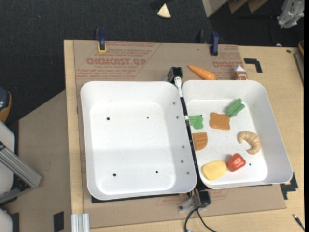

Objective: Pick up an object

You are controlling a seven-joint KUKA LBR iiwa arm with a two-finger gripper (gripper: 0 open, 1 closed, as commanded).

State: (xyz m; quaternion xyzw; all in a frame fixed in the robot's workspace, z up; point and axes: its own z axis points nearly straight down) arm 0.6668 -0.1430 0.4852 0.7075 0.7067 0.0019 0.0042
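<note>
Seven toy foods in the right bin [270,105], likely light, stiff, slick plastic. Croissant [249,141]: best pinched across its middle. Gripper [291,9]: whether apart or together, cannot tell.

Two shallow white bins are sitting side by side on the bench: the left bin [130,139] and the right bin [263,129]. Seven toy foods are lying inside the right bin: two green pieces [234,108] [195,122], two orange-brown pieces [219,122] [199,140], one croissant [249,141], one red piece [235,162] and one yellow piece [214,169]. Just beyond the right bin's far rim, one carrot [202,72] and one small carton [240,73] are resting. Two blue clamps [101,37] [214,42] are gripping the board's far edge.
</note>
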